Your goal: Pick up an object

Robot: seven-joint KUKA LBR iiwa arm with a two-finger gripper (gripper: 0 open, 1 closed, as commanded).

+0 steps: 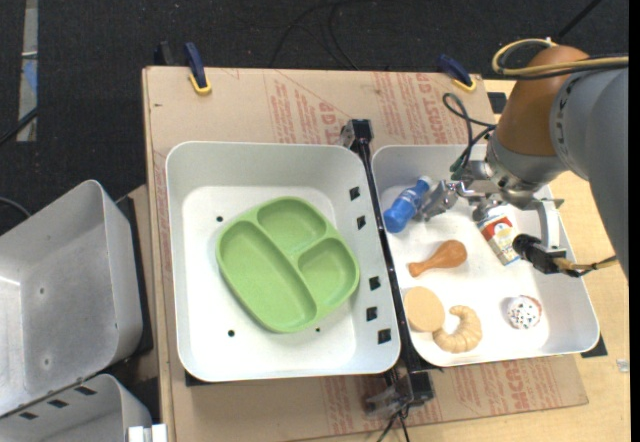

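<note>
The gripper (440, 202) hangs low in the right bin (590, 325), its tip just beside the blue bottle (405, 207); whether its jaws are apart or closed I cannot tell, and nothing shows between them. The bottle lies on its side against the bin's left wall. It looks light, stiff and smooth, likely to roll or slip, so I would grip it across the middle of its body. Nearby lie a drumstick (441, 257), a croissant (460, 328) and a small carton (499, 233).
</note>
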